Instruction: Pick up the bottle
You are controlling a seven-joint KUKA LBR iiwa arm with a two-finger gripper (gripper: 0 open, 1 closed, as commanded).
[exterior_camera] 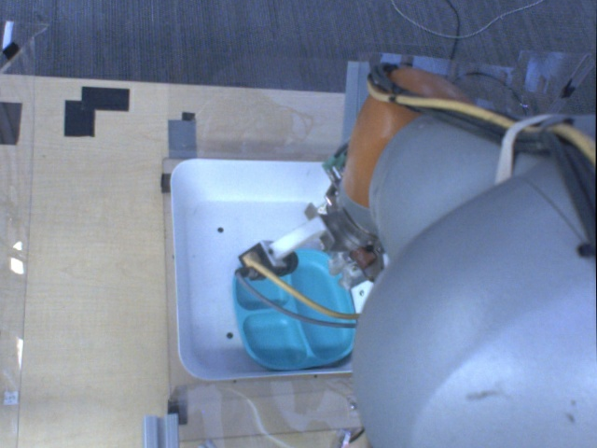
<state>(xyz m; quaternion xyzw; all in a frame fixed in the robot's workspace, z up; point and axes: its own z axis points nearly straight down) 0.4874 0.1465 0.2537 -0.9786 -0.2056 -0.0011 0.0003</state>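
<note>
My gripper (353, 261) hangs low over the right side of the left white bin (201, 250), just above the far right corner of a blue divided tray (294, 329). The tray lies flat in the bin's near right part. The big grey arm (476, 297) with its orange band (401, 129) covers the right bin and whatever lies right under the wrist. A small green bit (333, 163) peeks out at the bin's far right rim beside the arm; I cannot tell what it belongs to.
The left bin's floor shows bare white on its left and far sides. Light wooden bench (84, 278) stretches to the left, with black markers (93, 108) at its far edge. Grey brackets stand at the bin's corners.
</note>
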